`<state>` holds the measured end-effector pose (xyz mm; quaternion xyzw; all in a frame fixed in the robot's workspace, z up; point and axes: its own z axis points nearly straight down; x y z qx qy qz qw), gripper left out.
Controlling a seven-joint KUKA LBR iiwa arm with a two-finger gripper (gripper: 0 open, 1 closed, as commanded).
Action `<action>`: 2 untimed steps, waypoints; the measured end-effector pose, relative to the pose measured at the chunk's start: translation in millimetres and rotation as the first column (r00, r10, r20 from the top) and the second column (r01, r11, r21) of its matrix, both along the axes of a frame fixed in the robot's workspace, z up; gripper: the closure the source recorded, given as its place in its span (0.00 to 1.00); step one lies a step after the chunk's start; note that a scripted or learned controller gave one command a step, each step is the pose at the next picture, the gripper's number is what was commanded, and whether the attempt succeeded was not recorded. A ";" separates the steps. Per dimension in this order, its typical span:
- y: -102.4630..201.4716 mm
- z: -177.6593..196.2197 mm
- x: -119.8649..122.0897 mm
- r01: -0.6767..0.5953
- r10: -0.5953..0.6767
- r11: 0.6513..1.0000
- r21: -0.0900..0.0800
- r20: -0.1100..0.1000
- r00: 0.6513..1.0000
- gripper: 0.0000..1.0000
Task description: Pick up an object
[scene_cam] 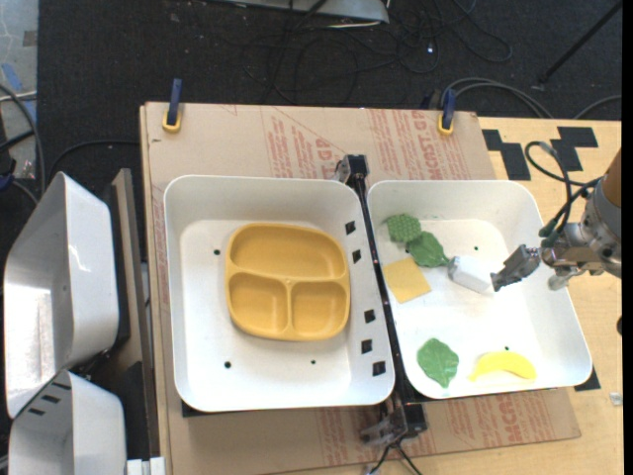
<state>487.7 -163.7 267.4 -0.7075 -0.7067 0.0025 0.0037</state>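
Gripper: the gripper (pixel 516 265) reaches in over the right bin's (pixel 554 317) right edge; whether its fingers are apart or together cannot be told
White block: the white block (pixel 472 275) lies near the right bin's middle, just to the left of the gripper tip, close to it or touching, not seen between the fingers
Green pieces: two green pieces (pixel 414 238) sit toward the bin's far left corner, up-left of the block
Yellow slice: the flat yellow slice (pixel 406 280) lies near the left edge, left of the block
Green leaf: the green leaf (pixel 437 361) rests by the near edge
Banana: the banana (pixel 502 367) lies by the near edge toward the right corner
Left bin: the left bin (pixel 194 295) holds a yellow divided plate (pixel 288 280)
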 end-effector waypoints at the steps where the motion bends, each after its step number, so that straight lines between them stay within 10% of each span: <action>1: 0.3 4.0 1.8 -0.002 0.002 1.000 -0.002 0.009 1.000 0.00; 2: 7.9 -57.6 0.0 0.000 0.000 1.000 0.000 0.002 1.000 0.00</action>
